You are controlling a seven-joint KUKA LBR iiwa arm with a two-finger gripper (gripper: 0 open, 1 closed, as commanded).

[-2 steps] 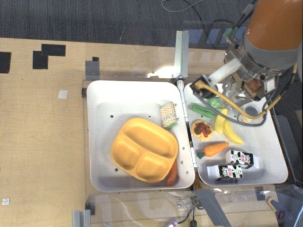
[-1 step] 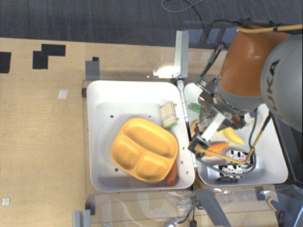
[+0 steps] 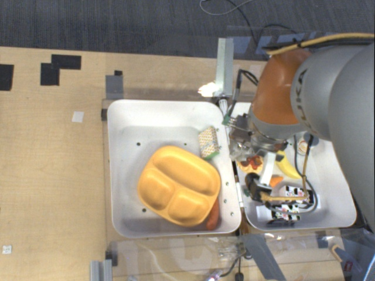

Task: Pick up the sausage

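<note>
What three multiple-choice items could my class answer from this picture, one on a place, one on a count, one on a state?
1. Where does the large yellow moulded plastic tray lie?
A. On the dark carpet
B. In the left shallow white bin
C. On the tan bench outside the bins

2. How many shallow white bins stand on the bench?
A. One
B. Two
C. Four

3. How does the small orange-red piece at the yellow tray's lower right edge lie?
A. Partly covered by the tray
B. Fully in the open
C. Upright on top of the tray

Key: 1 B, as the bin's white rim surrounds the tray. 2 B, as the left bin and the right bin sit side by side. 3 A, as just its edge pokes out from beneath the tray.
</note>
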